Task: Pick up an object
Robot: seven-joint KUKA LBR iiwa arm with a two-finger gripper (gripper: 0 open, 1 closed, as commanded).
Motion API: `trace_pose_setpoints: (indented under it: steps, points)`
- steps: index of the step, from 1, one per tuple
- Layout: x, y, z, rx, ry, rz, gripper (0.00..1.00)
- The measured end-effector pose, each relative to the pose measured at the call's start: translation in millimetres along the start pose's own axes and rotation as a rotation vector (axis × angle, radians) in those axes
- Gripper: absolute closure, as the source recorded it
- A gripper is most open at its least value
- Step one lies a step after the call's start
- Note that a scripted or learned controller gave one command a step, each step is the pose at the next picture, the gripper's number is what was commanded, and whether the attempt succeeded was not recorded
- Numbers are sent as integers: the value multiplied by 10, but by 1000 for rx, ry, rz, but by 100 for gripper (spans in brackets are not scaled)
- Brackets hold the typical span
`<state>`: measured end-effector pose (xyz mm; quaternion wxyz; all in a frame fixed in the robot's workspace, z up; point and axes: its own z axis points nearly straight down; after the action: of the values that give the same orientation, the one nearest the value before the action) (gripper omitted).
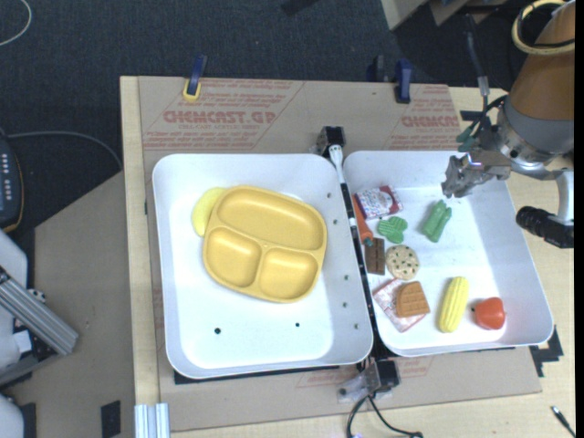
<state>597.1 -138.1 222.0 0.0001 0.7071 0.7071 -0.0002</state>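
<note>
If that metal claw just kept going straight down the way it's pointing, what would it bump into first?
Probably the green pickle-like piece: the gripper hangs beside its upper end in the right bin. Depth is unclear, so it may meet the bin floor instead.

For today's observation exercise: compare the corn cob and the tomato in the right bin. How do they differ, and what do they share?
The corn cob is yellow; the tomato is red-orange. The corn cob is long and narrow, lying roughly lengthwise toward the bin's near edge; the tomato is short and rounded. The corn cob looks clearly longer than the tomato. Both lie side by side in the right bin, near its front edge, away from the tool.
</note>
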Motion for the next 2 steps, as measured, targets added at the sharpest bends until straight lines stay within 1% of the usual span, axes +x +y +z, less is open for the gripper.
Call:
trace_pose_setpoints:
  steps: [1, 2]
  points:
    - [428, 132, 83, 0, 0, 1, 100]
    - [826, 280, -37, -2, 0, 0, 100]
